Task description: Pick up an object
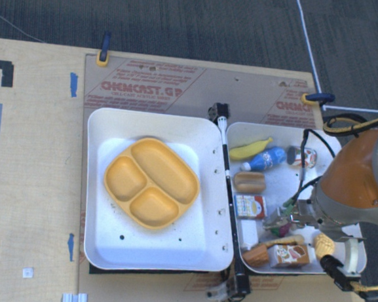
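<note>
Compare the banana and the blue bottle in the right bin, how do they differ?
The banana is yellow, curved and plain; the blue bottle is blue, straight-sided, with a white end toward the bin's middle. The banana lies nearer the far rim, the bottle just below it. Both lie flat, slanted alike, in the right bin.

A robotics lab: clamped board (201,89) on a bench, white bins (101,172), blue tape marks (73,84).

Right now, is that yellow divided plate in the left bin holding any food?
Empty: the yellow three-compartment plastic plate shows bare bottoms in all three sections.
</note>
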Tool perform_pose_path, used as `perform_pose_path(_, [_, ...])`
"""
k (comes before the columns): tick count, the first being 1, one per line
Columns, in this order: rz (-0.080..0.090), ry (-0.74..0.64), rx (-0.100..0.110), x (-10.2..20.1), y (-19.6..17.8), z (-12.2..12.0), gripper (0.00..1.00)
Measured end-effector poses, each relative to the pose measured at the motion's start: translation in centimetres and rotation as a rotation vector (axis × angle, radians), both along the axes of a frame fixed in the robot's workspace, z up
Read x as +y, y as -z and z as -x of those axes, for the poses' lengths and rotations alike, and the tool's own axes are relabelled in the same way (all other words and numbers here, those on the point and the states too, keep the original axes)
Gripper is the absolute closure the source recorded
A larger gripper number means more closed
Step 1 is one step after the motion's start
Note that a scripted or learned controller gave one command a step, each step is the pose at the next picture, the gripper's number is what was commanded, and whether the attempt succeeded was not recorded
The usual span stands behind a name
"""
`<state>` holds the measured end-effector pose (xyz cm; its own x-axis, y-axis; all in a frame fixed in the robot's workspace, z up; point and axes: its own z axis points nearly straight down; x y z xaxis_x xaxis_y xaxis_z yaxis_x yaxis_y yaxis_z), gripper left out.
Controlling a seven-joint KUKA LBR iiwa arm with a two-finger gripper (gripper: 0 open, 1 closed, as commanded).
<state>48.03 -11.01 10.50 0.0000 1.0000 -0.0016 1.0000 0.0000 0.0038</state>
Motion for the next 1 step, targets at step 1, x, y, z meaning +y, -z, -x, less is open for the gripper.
perform_pose_path(1, [-0.002,-0.001,0.002,4.21,-7.99,0.01,1.0])
